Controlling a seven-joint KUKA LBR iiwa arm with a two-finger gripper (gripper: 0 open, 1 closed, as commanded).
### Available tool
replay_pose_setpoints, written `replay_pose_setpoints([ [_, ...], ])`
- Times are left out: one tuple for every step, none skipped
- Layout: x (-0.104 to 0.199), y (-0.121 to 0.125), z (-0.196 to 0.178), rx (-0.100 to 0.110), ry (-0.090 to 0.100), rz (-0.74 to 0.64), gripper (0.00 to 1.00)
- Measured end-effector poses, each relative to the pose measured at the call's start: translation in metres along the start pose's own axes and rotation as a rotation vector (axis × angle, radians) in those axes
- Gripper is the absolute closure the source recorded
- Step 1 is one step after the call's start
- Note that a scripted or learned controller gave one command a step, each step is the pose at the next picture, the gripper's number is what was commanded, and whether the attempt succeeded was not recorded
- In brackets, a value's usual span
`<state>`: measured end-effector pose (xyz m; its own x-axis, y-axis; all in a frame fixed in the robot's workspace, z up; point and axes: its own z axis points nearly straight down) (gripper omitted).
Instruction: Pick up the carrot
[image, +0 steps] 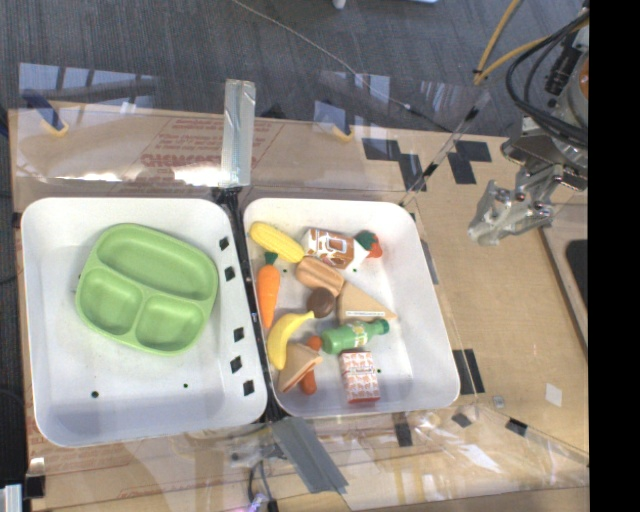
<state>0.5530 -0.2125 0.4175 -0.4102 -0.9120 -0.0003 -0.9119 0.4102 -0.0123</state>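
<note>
Camera view: carrot (268, 292) at centre frame, lying against right bin (432, 300) left wall, beside bananas; gripper (492, 222) parked upper right, outside bin, carrying nothing, finger state unreadable; likely pre-approach

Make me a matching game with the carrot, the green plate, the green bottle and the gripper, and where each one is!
Things:
1. carrot
2. green plate
3. green bottle
4. gripper

Places:
A. alone in the left bin
B. over the bench, right of both bins
C. along the right bin's left wall, between two bananas
D. in the right bin, just above the red-and-white carton

Pairs: 1-C, 2-A, 3-D, 4-B
</note>
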Motion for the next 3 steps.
replay_pose_setpoints([
  [0.025,0.063,0.114,-0.021,-0.001,0.022,1.0],
  [0.027,0.073,0.167,-0.019,-0.003,-0.214,1.0],
  [0.026,0.068,0.16,-0.013,-0.005,-0.458,1.0],
])
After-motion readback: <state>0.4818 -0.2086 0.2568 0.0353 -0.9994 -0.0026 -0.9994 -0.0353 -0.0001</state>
